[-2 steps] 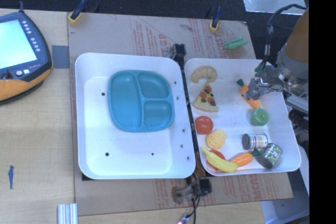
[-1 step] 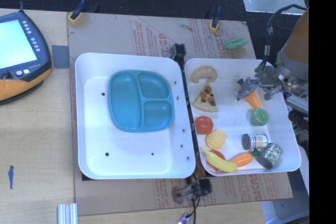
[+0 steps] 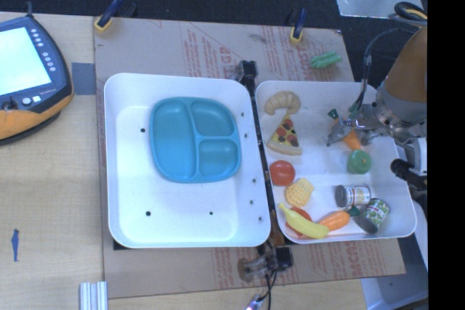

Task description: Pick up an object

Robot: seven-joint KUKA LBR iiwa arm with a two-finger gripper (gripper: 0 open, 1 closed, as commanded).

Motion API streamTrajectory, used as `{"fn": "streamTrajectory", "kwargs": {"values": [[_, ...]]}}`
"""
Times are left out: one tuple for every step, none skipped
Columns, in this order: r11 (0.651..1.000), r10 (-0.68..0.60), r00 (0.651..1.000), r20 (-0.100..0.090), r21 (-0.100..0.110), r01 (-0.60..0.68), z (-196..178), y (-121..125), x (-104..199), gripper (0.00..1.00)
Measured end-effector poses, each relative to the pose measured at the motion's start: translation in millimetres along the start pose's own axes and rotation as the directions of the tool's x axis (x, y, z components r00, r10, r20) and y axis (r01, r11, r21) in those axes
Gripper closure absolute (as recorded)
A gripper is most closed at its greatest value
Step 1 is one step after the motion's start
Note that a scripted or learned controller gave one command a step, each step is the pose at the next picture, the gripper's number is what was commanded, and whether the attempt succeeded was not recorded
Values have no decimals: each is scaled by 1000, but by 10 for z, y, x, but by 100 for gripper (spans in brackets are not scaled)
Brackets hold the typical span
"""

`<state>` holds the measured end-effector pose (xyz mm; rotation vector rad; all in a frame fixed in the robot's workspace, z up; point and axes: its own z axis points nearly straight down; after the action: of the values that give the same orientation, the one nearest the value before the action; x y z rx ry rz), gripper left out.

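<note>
Claw: the metal two-finger claw [image 3: 347, 131] is seen low in the right-hand shallow white bin [image 3: 396, 229], its tips beside a small orange toy piece [image 3: 353, 141]; whether it is open or shut cannot be told, the tips being too small and cluttered.

Arm: the grey arm with an orange band [image 3: 407, 76] is brought in from the right of the view and bent down over the bin's far right part.

Likely target: the orange toy piece is judged to be the thing aimed at, since it lies just at the claw; it is seen resting on the bin floor, not lifted.

Neighbours: a round green toy [image 3: 358, 162] lies just below the orange piece (close enough to be nudged in a grasp).

Other contents: a tan croissant [image 3: 281, 102], a pizza slice [image 3: 285, 136], a red tomato [image 3: 282, 172], a yellow corn piece [image 3: 299, 192], a yellow banana [image 3: 304, 223], an orange carrot [image 3: 335, 219] and two small tins [image 3: 353, 195] are spread through the same bin, well apart from the claw.

Left bin: a blue divided plastic tray [image 3: 195, 139] is laid in the left-hand white bin [image 3: 123, 225], presumably as a place for sorted items.

Progress: the pick is judged not yet done.
</note>
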<state>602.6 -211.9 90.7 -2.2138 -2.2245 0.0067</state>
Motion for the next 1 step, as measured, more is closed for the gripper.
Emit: {"fn": "streamTrajectory", "kwargs": {"values": [[1000,-1,1000,3,-2,1,-114,6,-14,100]]}}
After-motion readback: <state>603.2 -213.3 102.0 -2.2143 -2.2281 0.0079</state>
